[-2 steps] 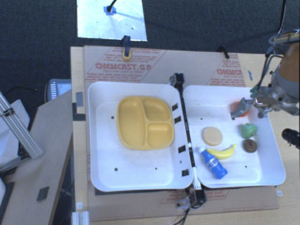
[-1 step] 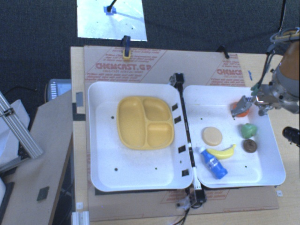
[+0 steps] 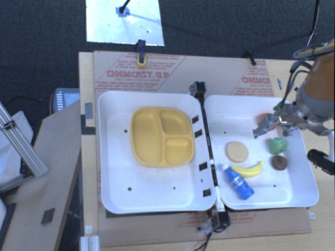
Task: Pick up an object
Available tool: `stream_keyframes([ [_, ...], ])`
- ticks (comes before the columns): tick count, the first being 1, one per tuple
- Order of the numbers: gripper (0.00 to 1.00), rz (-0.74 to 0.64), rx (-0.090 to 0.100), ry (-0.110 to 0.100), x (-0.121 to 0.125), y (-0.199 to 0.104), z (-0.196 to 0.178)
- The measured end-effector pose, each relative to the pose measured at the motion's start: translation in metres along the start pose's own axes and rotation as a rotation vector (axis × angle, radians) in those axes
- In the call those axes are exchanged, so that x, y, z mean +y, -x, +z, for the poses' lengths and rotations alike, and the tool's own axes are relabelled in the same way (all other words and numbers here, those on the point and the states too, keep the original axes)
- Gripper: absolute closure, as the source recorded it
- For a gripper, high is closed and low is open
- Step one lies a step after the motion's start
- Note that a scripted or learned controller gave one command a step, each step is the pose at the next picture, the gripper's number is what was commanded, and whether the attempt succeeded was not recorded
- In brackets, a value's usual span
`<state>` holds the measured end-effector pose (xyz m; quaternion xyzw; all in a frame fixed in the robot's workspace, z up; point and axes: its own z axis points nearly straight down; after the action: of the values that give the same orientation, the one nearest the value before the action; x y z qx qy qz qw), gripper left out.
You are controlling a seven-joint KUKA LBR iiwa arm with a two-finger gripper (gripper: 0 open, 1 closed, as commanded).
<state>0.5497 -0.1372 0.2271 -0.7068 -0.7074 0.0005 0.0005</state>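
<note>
My gripper (image 3: 272,132) hangs over the upper right part of the right bin (image 3: 301,192), fingers spread open with nothing between them. A green toy (image 3: 278,145) lies just below its right finger, and a brown round piece (image 3: 279,162) sits below that. An orange object (image 3: 265,116) peeks out from behind the gripper, mostly hidden. Further left in the same bin lie a tan round disc (image 3: 237,151), a yellow banana (image 3: 248,169) and a blue bottle (image 3: 239,182).
The left bin (image 3: 112,192) holds a yellow divided plate (image 3: 161,136). A black ridge (image 3: 205,140) separates the two bins. The arm's grey wrist and cables stand over the right bin's far right edge.
</note>
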Motion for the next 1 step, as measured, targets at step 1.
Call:
stream_keyframes([
  [1,0.00,0.000,0.001,-0.001,-0.0085,0.0037,0.0565],
])
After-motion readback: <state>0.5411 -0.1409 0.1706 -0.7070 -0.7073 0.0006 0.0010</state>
